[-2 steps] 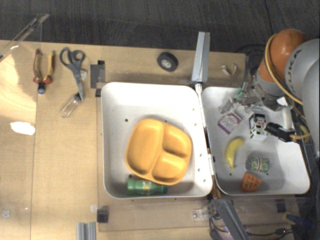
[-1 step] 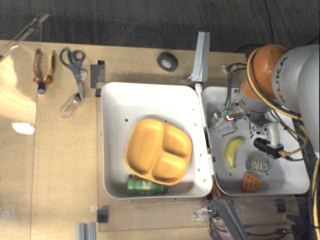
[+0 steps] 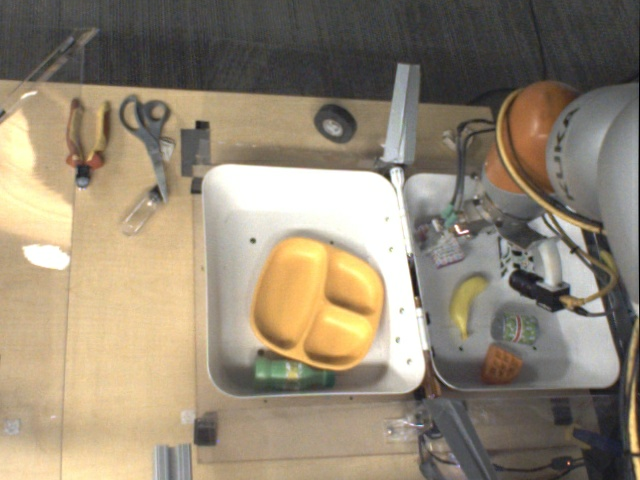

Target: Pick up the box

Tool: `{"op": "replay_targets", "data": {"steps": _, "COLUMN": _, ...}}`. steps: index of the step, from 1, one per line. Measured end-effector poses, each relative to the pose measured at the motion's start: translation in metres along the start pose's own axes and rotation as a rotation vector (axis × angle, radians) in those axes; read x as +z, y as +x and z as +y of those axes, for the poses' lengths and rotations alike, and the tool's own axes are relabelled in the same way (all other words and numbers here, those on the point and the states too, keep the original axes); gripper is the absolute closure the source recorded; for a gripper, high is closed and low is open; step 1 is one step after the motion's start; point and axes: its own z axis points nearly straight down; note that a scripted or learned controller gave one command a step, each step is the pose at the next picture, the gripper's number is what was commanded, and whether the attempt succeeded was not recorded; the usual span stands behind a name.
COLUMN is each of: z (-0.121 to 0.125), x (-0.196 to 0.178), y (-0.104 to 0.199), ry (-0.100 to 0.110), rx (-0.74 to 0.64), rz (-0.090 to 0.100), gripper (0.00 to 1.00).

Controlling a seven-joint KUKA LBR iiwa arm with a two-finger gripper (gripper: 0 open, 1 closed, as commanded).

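A small pale box point(image 3: 447, 252) with reddish markings lies in the upper left part of the right bin point(image 3: 600, 368). The grey arm with its orange band point(image 3: 530, 118) reaches in from the right over that bin's back. Its gripper point(image 3: 458, 228) hangs right above the box's upper edge, and the wrist hides much of it. Whether it touches the box I cannot tell.
The right bin also holds a banana point(image 3: 466, 304), a green can point(image 3: 516, 328) and an orange waffle-like piece point(image 3: 502, 365). A yellow divided plate point(image 3: 320, 301) and a green bottle point(image 3: 292, 372) lie in the left bin point(image 3: 240, 208). Scissors point(image 3: 150, 133), pliers point(image 3: 85, 138) and a tape roll point(image 3: 335, 122) rest on the bench.
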Motion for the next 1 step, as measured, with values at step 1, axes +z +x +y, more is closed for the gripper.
{"op": "replay_targets", "data": {"steps": 1, "z": -0.0602, "x": -0.1346, "y": 0.0673, "ry": 0.014, "rx": 0.135, "rz": 0.007, "gripper": 1.00}}
